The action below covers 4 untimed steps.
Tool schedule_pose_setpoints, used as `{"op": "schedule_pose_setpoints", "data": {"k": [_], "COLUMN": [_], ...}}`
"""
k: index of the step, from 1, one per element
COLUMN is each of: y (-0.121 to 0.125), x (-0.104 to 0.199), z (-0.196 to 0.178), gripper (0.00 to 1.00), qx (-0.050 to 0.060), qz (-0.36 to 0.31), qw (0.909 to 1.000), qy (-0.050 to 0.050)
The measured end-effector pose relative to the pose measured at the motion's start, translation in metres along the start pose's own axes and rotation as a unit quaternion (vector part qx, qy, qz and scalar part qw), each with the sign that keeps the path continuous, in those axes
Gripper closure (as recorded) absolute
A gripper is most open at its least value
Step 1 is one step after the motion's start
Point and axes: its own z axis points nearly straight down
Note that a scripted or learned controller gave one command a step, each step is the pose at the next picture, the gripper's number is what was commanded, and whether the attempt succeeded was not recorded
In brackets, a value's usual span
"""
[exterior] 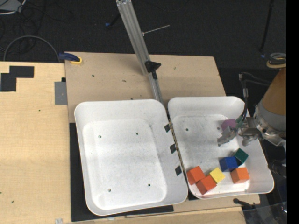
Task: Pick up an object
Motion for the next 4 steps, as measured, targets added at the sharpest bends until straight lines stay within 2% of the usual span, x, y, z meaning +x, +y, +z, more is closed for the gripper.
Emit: {"op": "schedule_pose_setpoints", "data": {"k": [4], "y": [-0.0056], "x": [0.0062], "z": [-0.0002], "gripper": [0.0], "qx": [0.001], "qz": [0.002], "qw": [1.0], "qy": [0.001]}}
